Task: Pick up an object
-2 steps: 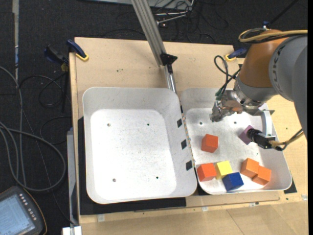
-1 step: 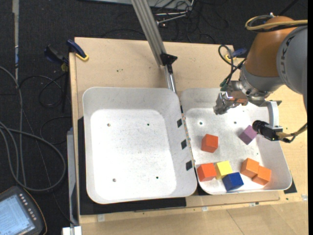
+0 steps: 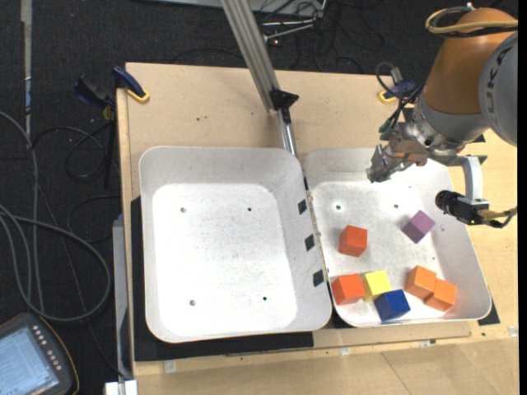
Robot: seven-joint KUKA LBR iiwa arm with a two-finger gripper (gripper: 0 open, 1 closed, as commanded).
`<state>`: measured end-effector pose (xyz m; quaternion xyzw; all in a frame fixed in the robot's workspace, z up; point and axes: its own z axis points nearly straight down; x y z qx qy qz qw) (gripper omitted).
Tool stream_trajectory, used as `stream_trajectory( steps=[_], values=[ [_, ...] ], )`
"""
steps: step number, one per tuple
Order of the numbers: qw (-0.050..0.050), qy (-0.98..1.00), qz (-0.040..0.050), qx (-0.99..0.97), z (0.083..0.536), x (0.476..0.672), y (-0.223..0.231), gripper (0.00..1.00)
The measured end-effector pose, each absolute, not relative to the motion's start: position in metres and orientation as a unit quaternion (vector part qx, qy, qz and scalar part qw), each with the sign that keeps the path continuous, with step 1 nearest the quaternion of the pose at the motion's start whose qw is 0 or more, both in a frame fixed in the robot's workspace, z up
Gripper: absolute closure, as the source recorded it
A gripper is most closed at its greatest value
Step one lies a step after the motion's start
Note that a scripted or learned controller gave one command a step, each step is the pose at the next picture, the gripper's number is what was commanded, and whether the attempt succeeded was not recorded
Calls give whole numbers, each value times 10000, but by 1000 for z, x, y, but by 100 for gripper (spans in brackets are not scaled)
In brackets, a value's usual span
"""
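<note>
Dark floor with cables surrounds the bench [image 3: 206, 97]. Leftmost sits the left bin [image 3: 165, 220]. The right bin [image 3: 469, 253] holds an orange cube [image 3: 353, 240], a purple block [image 3: 418, 226], and near its front wall orange, yellow and blue blocks. The gripper [image 3: 380, 171] hovers over the bin's rear; whether it is spread, I cannot tell.

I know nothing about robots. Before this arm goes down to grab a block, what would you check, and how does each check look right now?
1. Blocks in the right bin: ok.
2. Nearest target, the purple block, stands apart from the others: ok.
3. Gripper above the bin's far end, touching no block: ok.
4. Fingers open enough: cannot tell.
5. Orange block free on all sides: ok.
6. Yellow block crowded by neighbours: not ok.
</note>
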<state>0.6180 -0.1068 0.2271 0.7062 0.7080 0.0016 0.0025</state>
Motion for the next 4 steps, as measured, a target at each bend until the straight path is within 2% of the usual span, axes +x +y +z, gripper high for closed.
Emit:
stream_trajectory(
  steps=[1, 3, 4],
  values=[
    [-7, 7099, 8, 7043, 238, 605, -55, 100],
    [-15, 7102, -1, 7040, 227, 579, 43, 100],
    [-14, 7098, -2, 7044, 232, 556, 80, 100]
  ],
)
